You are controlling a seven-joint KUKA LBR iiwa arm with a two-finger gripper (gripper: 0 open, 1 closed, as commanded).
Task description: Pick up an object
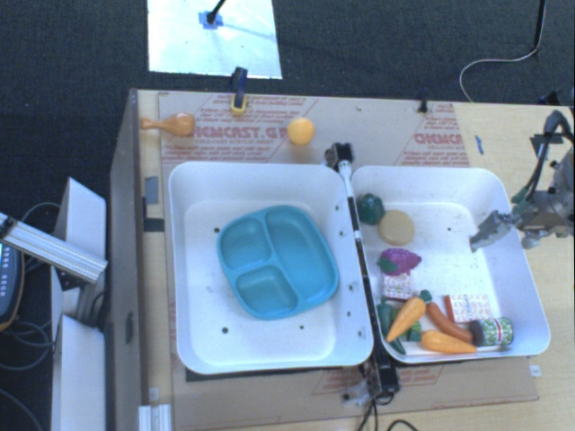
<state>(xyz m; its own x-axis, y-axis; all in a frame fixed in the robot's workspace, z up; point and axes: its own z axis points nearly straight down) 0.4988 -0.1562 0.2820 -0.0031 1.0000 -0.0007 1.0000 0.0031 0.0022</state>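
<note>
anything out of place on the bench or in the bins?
Two items sit outside the bins on the cardboard behind the left one: a yellow ball and an orange drumstick-shaped toy. The blue divided plate lies askew in the left bin.

A dark, speckled carpet floor (72, 52) surrounded the worktop (503, 133) on the top and left sides. On the floor beyond the worktop's far edge lay a pale, shiny square sheet (216, 25) with a small blue mark near its middle and a thin dark rod slanting across it. A white cable (503, 61) curled over the floor toward the upper right. The worktop was light wood, and a sheet of printed cardboard (252, 128) with red lettering covered its left part. To the left stood white boxy pieces (85, 232) and a ribbed metal rail (54, 250) lying at a slant, with dark cables (22, 339) looping below. The light was even and soft, without hard shadows.
</note>
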